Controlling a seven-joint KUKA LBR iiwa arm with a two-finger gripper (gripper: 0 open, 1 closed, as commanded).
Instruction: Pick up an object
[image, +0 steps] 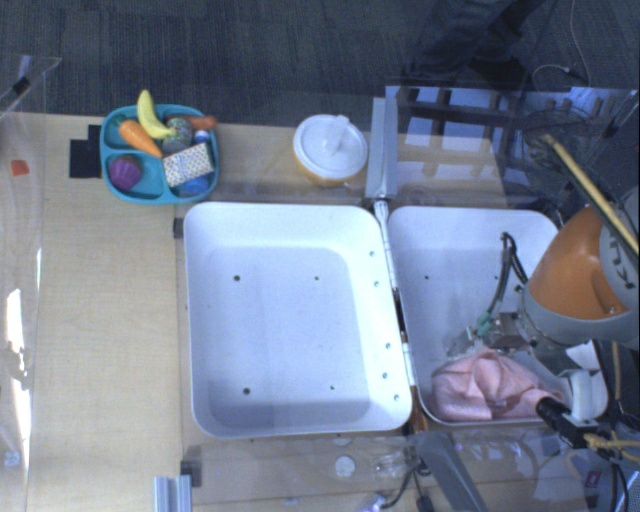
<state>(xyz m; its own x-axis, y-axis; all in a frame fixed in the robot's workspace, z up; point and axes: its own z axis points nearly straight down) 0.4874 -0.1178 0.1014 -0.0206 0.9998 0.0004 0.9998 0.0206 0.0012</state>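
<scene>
While my arm (585, 275) reaches into the right bin (440, 260) from the right side, my pincer (497, 335) sits low over the near part of that bin, right at the top edge of the pink cloth (485, 388). Whether it is spread, pressed together or pinching fabric, I cannot tell; the tip is small, dark and tangled with cables and something clear and crinkly.

Target, as I judge it: the pink cloth, the one soft item in this bin. It lies just below my pincer toward the camera side, touching or nearly touching the tip. It's a bunched heap, long axis running roughly left to right along the bin's near wall, pushed into the near corner. A move straight down and slightly toward the near wall looks like what the grasp turns on.

Away from my pincer to the left, past the divider, the left bin (290, 310) lies well apart. Farther off on the desk (90, 330), beyond the left bin, a blue tray (150, 190) of toy food and a white lidded bowl (330, 148).

Hard to make out: the cloth's right end is covered by my wrist and a dark part; the clear wrapper-like bit beside the tip is unreadable; no cloth visibly between anything, so no hold claimed.
</scene>
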